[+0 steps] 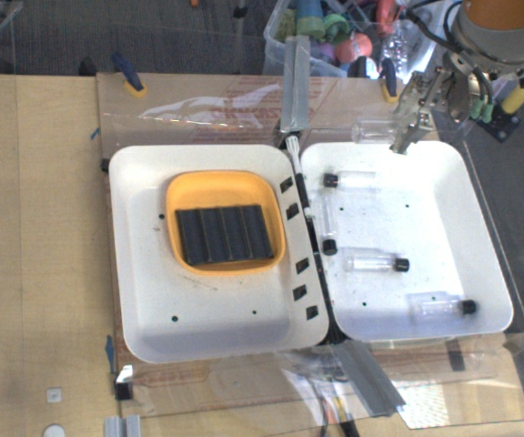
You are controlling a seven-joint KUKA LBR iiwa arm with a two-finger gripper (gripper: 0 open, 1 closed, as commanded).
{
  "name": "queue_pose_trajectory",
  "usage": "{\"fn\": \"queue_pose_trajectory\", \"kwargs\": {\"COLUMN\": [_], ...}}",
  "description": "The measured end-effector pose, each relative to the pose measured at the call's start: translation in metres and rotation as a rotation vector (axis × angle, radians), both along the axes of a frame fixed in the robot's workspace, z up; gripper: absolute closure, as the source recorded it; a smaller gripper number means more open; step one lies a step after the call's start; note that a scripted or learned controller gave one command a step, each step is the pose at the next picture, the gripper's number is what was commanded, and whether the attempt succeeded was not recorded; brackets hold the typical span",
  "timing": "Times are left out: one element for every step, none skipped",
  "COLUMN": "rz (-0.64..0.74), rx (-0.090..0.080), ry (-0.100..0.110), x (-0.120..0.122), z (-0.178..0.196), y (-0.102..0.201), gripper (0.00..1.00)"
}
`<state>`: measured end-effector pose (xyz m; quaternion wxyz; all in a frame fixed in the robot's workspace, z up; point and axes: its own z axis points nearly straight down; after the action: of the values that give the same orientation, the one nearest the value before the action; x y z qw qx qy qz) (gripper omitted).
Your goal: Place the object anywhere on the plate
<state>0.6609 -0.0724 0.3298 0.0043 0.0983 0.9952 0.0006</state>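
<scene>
An orange plate (226, 189) sits in the left bin (144, 271). A black ridged rectangular object (224, 234) lies flat on the plate, filling most of its floor. My gripper (408, 126) hangs over the back rim of the right bin (444, 208), far to the right of the plate. It is open, and I see nothing between its fingers.
Several clear vials with black caps lie in the right bin, among them one (348, 180) at the back left, one (376, 263) in the middle and one (439, 306) at the front right. A tub of coloured toys (344, 16) stands behind the bins.
</scene>
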Motion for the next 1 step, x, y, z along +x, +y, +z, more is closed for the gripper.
{"fn": "queue_pose_trajectory", "kwargs": {"rz": [0.156], "rx": [0.000], "ry": [0.004], "x": [0.0011], "z": [-0.0106], "y": [-0.0089], "gripper": [1.00]}}
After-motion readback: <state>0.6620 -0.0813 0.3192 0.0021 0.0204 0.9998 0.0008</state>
